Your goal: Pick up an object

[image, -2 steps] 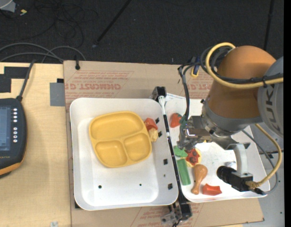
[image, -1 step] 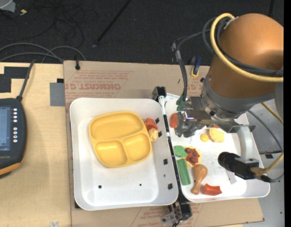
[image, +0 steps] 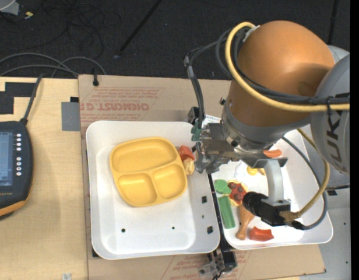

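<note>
Tool (image: 201, 159) hangs over the seam between the two bins, at about 3 o'clock of the left bin (image: 109, 226). Open or closed: can't tell, the wrist blocks it. Nothing visibly gripped.

Left bin:
- Yellow three-compartment plate (image: 147, 171) lies flat, toward 12 o'clock of the bin.
- Small red piece (image: 185, 153) is at the plate's 2 o'clock, touching its rim and just beside the tool.
- A pale yellow bit (image: 189, 167) is just at 6 o'clock of the red piece.

Right bin (image: 322, 232):
- Green stick (image: 227, 212) lies along the 9 o'clock wall.
- Tan carrot-like piece (image: 244, 221) is at its 3 o'clock.
- Red-orange piece (image: 261, 234) is toward 6 o'clock.
- Orange piece (image: 273, 153) is near 12 o'clock.

Teach pendant (image: 7, 168) lies on the tabletop (image: 51, 226) at 9 o'clock, well apart.
</note>
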`<action>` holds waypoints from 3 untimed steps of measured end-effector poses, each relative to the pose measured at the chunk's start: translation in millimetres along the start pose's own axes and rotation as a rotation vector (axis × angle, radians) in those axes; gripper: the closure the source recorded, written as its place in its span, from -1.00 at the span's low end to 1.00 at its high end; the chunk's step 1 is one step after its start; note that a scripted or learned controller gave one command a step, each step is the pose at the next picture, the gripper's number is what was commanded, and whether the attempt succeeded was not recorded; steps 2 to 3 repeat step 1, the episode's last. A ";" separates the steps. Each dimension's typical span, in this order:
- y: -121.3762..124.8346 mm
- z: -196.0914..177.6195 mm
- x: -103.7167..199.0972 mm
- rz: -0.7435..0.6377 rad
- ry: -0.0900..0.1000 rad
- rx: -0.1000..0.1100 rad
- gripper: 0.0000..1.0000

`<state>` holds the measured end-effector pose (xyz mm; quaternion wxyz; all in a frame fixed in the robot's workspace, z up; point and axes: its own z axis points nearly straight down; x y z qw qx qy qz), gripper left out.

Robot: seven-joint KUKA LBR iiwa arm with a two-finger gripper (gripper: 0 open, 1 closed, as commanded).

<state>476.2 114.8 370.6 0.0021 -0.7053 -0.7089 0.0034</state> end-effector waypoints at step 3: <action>0.5 -40.6 13.3 0.002 0.000 -0.005 1.00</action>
